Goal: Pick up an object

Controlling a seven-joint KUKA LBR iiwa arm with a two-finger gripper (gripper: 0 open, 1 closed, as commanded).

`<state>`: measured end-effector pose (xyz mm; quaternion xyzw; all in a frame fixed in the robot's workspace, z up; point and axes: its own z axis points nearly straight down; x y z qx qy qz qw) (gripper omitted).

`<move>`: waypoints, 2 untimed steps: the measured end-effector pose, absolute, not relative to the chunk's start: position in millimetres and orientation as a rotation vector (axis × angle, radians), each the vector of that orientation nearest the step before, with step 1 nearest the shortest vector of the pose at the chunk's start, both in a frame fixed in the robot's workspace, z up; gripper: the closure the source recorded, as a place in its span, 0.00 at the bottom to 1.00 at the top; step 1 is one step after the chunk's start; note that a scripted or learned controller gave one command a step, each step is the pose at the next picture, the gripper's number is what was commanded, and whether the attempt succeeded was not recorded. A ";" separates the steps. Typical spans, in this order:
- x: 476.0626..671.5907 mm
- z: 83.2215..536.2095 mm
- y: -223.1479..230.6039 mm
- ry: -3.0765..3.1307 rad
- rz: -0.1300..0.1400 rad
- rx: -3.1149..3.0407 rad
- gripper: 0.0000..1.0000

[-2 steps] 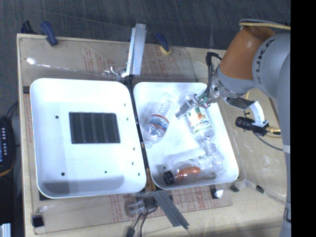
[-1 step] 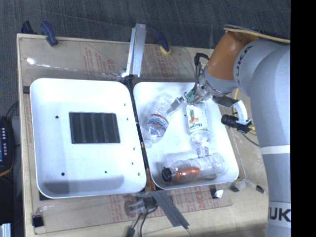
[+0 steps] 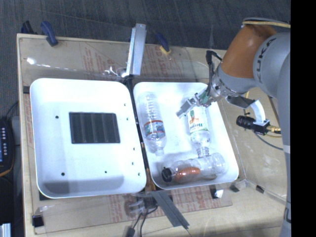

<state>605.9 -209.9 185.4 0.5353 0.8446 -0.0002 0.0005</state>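
Three clear plastic bottles lie in the right bin [image 3: 224, 132]. One with a red and white label [image 3: 153, 125] lies lengthwise at the bin's left side. Another with a green and white label [image 3: 198, 127] lies at the right, its cap end pointing toward the front. The third, with a dark cap and an orange-brown label [image 3: 192, 171], lies crosswise along the front wall. My gripper [image 3: 192, 105] hangs over the far end of the green-labelled bottle, close to it or touching it; I cannot tell which. The grey arm with its orange band [image 3: 247, 46] reaches in from the right.
The left bin [image 3: 49, 172] has a dark rectangular grille [image 3: 94, 127] in its floor. A metal post [image 3: 136, 48] stands at the back between the bins. Blue clamps [image 3: 49, 33] grip the bench's far edge. A black cable fitting [image 3: 252, 123] hangs right of the right bin.
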 end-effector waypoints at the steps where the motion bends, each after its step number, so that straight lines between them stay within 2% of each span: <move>1: 539.0 188.6 -201.3 2.589 -0.002 1.782 0.00; 2: 560.4 229.0 -210.6 2.271 -0.002 2.171 0.00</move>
